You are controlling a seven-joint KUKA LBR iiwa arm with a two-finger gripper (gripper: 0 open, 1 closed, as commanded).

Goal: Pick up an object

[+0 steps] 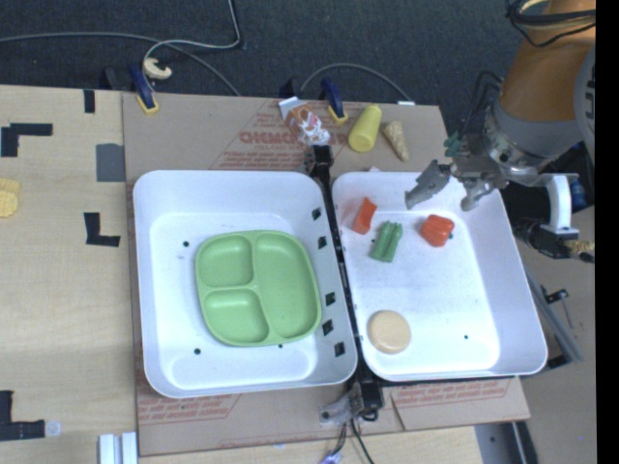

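Note:
The right bin [503,298] holds several small objects: an orange block [363,215], a green piece [387,241], a red-orange pepper-like piece [437,229] and a round tan disc [390,332]. My gripper [448,194] hangs over the bin's far right part, just above the red-orange piece. Its two grey fingers are spread apart, open, with nothing between them.
The left bin [164,259] holds a green divided plate [257,286]. Behind the bins on the cardboard lie a yellow object [365,129], a tan cone [397,141] and a small wrapped item [308,122]. Cables run across the dark floor at the back.

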